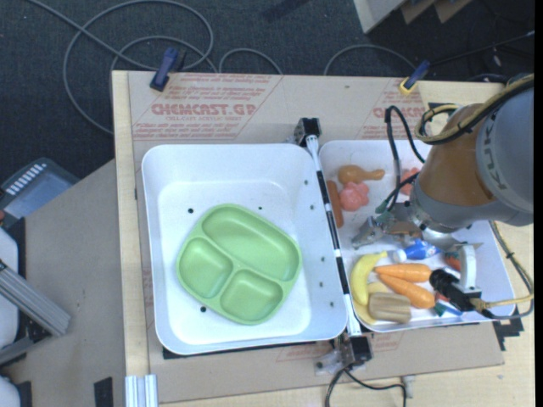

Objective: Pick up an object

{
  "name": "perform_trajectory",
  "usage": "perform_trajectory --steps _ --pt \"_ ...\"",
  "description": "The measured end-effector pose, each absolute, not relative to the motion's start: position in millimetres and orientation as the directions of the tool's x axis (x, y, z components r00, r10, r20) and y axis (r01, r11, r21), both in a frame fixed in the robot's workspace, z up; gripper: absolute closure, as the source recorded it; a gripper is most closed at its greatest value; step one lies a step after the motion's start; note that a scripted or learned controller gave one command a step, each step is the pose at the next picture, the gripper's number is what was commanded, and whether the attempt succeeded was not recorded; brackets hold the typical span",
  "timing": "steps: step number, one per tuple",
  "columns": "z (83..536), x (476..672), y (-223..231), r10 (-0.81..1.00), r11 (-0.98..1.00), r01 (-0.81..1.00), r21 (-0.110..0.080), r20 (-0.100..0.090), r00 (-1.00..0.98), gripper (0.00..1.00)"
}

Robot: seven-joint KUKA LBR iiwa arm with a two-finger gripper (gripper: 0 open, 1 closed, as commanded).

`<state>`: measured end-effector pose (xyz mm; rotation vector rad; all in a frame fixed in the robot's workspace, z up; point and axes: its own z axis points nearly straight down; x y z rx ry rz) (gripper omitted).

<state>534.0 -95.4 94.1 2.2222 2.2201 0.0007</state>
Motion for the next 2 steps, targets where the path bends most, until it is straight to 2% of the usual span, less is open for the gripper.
perform_trajectory --steps 1,2 --pt "84.7 603.5 -109.0 1.0 0.001 1.0 0.001 0.0 -0.001 0.0" --pt "84.8 647.6 -93.9 1.0 0.002 1.0 0.001 0.0 -0.002 0.0"
